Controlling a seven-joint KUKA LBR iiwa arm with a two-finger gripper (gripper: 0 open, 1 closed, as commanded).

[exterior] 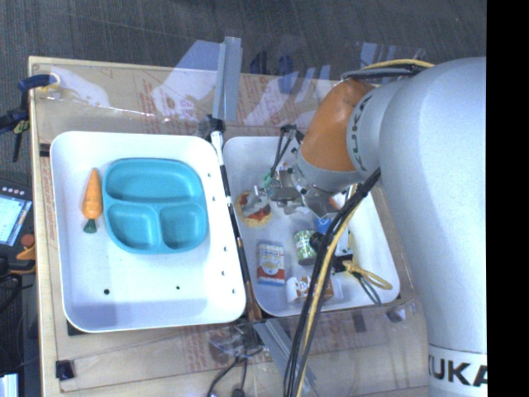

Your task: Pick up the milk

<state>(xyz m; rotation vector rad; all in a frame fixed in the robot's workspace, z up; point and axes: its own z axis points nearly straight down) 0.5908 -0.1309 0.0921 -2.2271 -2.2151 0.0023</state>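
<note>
Gripper hangs over right bin; finger state: cannot tell. Milk lies nearer the front. Suggest centring above carton before descending.

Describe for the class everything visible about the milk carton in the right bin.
The milk carton is a small boxy pack lying flat on the floor of the right bin, near its front left part. Its upward face is mostly white with a red and orange printed label; it looks like coated card. Its long side runs roughly front to back. A small white item sits just beyond its lower right corner, and a green can lies to its right, apart. The pincer is farther back, not touching it.
</note>
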